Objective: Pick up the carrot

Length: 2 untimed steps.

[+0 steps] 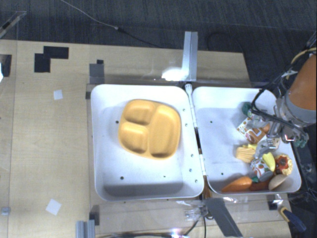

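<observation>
Carrot [238, 183] lies along right bin's [218, 133] front wall, beside toy clutter; my gripper [265, 144] hovers above-right, finger state unreadable; carrot looks light, rigid, smooth—I'd pinch across its thick middle.

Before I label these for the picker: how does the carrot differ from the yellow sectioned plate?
The carrot is orange, long and slim; the yellow sectioned plate is broad, rounded and split into compartments. The carrot lies against the near wall of the right bin, crowded by other small toys; the plate sits alone near the middle of the left bin. The carrot is far smaller. Both lie flat on a bin floor.
</observation>
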Motion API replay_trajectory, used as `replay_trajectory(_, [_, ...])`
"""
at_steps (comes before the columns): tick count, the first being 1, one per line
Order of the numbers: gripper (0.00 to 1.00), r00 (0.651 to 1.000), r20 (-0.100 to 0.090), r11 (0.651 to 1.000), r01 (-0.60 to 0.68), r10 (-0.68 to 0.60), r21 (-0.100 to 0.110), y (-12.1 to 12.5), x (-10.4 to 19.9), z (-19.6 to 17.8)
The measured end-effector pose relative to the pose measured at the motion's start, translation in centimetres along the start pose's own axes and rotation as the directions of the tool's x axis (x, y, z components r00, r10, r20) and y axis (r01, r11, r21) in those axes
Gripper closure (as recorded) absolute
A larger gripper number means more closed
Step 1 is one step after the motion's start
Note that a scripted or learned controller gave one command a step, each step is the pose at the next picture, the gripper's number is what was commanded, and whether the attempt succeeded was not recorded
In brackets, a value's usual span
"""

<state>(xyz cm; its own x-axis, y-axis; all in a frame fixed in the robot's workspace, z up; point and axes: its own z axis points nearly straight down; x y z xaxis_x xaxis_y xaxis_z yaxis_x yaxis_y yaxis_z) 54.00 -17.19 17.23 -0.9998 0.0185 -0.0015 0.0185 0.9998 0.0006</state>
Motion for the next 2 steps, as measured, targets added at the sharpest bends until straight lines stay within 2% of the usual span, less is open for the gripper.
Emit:
replay_trajectory(1, [0.0, 0.999, 0.004, 0.999, 0.042, -0.042, 0.002, -3.6, 5.2, 6.5])
replay_trajectory(2, [0.0, 0.989, 0.014, 0.989, -0.145, 0.145, -0.004, 7.2, 3.4, 8.2])
